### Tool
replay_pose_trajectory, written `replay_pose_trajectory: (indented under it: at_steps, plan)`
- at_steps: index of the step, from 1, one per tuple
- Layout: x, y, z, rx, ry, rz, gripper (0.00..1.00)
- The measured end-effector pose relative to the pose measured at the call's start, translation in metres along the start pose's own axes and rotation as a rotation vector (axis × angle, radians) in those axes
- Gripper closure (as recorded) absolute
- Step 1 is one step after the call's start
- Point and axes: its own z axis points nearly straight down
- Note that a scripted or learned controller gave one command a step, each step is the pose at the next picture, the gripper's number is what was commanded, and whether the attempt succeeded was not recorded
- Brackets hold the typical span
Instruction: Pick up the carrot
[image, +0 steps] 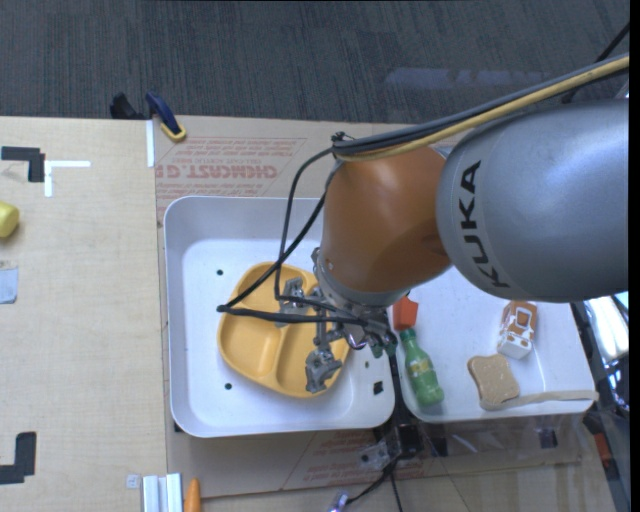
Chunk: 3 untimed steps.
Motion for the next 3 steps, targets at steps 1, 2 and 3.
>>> replay_pose_trajectory:
  at_steps: [1, 2, 3]
  plan:
    - [-0.009, -0.021, 0.106, -0.004, -0.006, -0.203, 0.00]
    - [-0.013, -0.016, 0.099, -0.011, -0.024, -0.205, 1.00]
    - [-0.039, -0.041, -0.011, 0.000, -0.003, -0.074, 1.00]
